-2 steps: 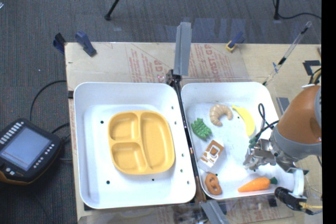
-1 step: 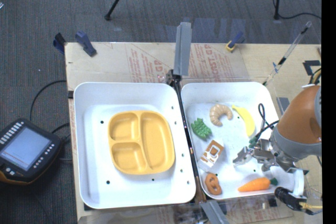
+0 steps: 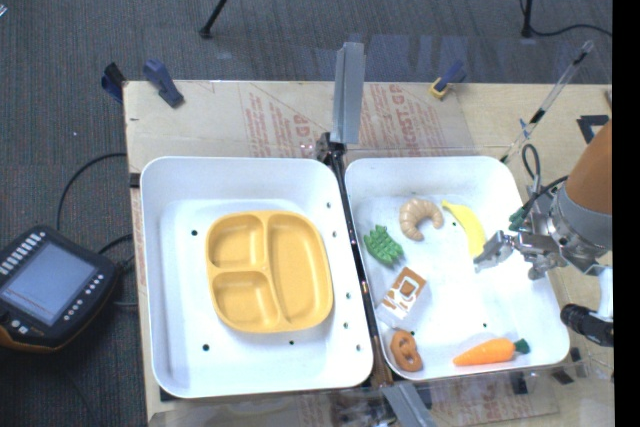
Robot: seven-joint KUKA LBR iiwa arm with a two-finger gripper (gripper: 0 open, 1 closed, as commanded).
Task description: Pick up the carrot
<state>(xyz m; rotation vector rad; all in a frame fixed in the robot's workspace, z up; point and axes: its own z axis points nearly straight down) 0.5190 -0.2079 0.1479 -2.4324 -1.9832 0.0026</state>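
The carrot, orange with a green top, lies near the front edge of the right bin, its green end pointing right. My gripper hangs over the right side of that bin, above and slightly right of the carrot, close to the banana. Nothing shows between its fingers, and whether they stand open or shut is hard to make out. The carrot lies apart from the gripper.
In the right bin also lie a yellow banana, a croissant, a green toy, a small carton and a pretzel. The left bin holds a yellow divided plate. A tablet lies on the floor at left.
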